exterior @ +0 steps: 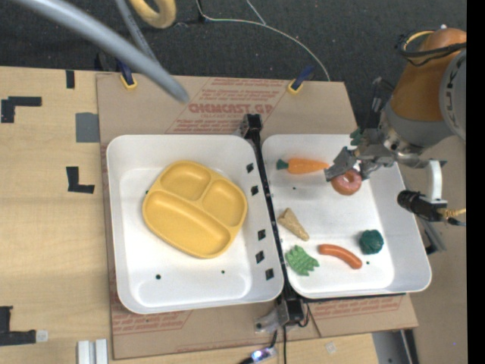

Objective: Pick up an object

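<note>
Arm point(428, 82) reaches in from the right over the right bin point(402, 279). Gripper point(347, 171) sits low at a red round object point(348, 183), touching it from above; can't tell its state or whether it has a hold. Yellow divided plate point(195, 208) in left bin point(129, 287). Carrot point(305, 166) just left of gripper. Sausage point(340, 255), green leaf point(301, 261), dark green piece point(371, 241), tan wedge point(292, 224) lie nearer the front.
</note>
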